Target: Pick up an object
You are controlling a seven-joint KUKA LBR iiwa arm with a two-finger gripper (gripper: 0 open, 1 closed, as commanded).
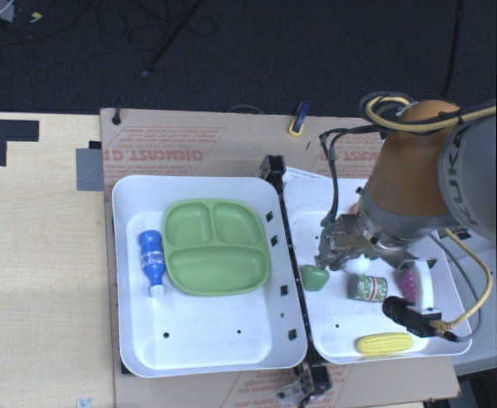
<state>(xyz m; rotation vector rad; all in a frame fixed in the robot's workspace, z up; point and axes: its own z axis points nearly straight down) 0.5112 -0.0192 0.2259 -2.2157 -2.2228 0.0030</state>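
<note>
My gripper (335, 252) is down in the right bin (341, 202), near its left wall. Just below and left of it lies a small green object (314, 277), close to the gripper; I cannot see whether they touch. A small can with a red and green label (367, 288) lies on its side just right of the green object. Farther right, a pink and purple item (409, 282) is partly hidden by the arm. A yellow corn cob (384, 343) rests by the bin's front edge.
The left bin (138, 330) holds a green divided plate (215, 247) and a blue bottle (151, 260) lying at the plate's left. A black divider (288, 253) separates the two bins. The bulky grey and orange arm (418, 177) covers the right bin's back right.
</note>
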